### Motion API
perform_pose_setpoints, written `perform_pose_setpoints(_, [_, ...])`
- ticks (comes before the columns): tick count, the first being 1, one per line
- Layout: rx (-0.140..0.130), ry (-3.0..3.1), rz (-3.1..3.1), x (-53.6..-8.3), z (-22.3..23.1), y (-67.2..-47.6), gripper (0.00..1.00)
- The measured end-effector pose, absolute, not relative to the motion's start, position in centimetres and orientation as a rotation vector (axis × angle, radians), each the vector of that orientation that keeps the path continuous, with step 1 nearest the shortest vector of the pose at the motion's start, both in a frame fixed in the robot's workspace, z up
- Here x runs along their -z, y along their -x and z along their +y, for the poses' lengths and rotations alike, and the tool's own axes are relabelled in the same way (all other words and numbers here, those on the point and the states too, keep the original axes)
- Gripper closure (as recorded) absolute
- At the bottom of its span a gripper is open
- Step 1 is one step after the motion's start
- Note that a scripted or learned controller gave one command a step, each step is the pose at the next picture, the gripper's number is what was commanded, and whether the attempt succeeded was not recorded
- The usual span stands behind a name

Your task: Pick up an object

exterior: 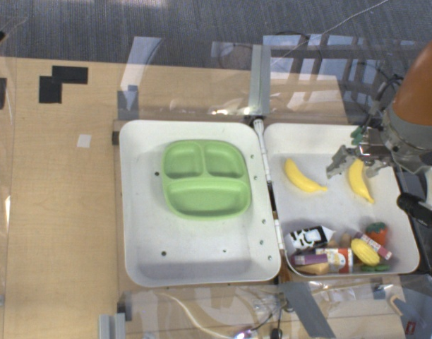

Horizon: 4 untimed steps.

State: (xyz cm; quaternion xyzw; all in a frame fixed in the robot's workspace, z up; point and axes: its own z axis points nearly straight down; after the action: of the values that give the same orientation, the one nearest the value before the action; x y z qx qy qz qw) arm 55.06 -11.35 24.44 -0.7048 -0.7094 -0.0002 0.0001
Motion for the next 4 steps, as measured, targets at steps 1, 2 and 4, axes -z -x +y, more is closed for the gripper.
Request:
perform_pose_setpoints(1, [0.000,2.337,-2.097,-14.8,-9.0,-59.5,0.00])
perform_pose_setpoints(2, [0.003,2.411,-2.014,-18.3,-6.8,-58.9,0.00])
perform_pose_setpoints(4, [0.025,2.257,-2.197,-9.9,-8.3,-61.4,1.00])
